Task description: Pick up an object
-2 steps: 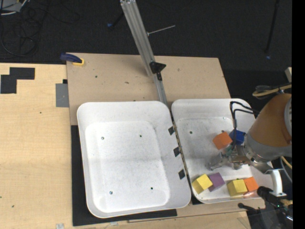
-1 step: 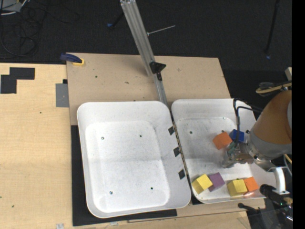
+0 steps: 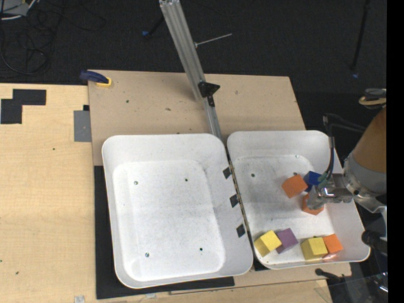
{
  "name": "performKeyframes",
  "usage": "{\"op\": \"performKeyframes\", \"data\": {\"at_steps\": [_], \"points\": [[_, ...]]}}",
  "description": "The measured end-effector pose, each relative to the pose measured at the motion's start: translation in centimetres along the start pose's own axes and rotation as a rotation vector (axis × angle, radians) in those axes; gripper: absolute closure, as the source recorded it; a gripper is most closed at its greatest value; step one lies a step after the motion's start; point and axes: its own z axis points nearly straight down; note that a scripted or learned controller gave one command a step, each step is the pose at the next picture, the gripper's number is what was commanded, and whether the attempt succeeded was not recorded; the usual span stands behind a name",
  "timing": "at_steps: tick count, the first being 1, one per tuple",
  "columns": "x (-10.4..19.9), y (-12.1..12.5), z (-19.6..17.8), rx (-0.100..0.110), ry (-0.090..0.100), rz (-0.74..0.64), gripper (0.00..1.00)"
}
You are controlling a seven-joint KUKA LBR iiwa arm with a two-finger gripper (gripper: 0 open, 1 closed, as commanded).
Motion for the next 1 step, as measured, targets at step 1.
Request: {"op": "performKeyframes", "data": {"at_steps": [1], "points": [[-0.16, 0.53, -4.29, 0.001, 0.001, 0.0, 1.0]]}}
